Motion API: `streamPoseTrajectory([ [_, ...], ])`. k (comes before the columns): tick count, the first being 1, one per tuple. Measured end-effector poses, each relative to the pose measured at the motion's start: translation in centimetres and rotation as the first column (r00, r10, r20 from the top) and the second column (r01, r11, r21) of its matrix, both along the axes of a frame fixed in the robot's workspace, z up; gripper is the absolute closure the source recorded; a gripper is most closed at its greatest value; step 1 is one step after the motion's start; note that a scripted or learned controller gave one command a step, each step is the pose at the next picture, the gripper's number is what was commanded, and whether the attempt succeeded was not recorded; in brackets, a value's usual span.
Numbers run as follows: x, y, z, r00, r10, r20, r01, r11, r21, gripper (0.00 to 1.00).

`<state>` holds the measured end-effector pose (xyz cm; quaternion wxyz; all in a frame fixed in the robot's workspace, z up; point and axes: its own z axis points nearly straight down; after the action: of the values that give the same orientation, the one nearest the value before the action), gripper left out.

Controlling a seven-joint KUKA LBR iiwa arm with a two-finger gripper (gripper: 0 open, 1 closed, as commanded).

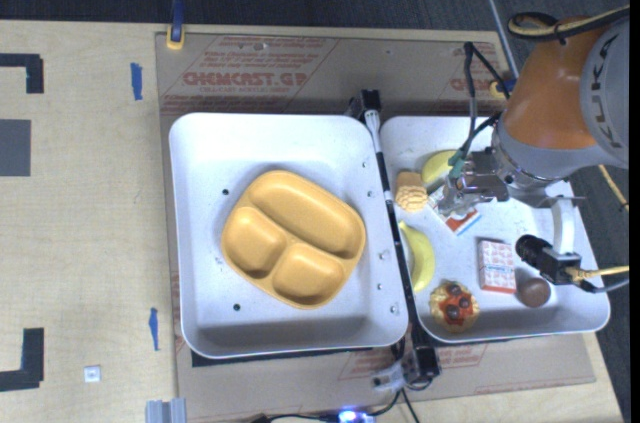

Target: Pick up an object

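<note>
Your arm [565, 101], grey with its orange band, reaches in from the right of the frame and hangs over the upper part of the right bin [590, 316]. The end effector [455, 196] sits low near that bin's left side, just right of the small corn cob [410, 192] and close below the yellow-green fruit [440, 166]. You cannot tell from here whether it is spread or pressed together, and nothing is plainly seen gripped.

Right under it lies a small red and white card [463, 222]. Lower down you have a banana [421, 254] along the left wall, a red and white box [497, 266] near the middle, a brown rounded piece [534, 292] to its right, and a round orange-and-red item [454, 303] at the bottom.

The left bin [200, 211] holds a yellow divided tray [291, 237], tilted, near its centre. Both bins rest on the surface [80, 211].
</note>
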<state>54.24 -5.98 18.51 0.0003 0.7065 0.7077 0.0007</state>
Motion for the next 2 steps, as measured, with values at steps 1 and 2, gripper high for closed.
streamPoseTrajectory([
  [1, 0.0, -0.1, 0.0, 1.0, -0.001, -0.001, 0.001, 1.0, 0.0, 0.0],
  [2, -6.0, -5.1, -9.7, 1.0, -0.003, 0.008, 0.003, 1.0, -0.004, 0.0],
])
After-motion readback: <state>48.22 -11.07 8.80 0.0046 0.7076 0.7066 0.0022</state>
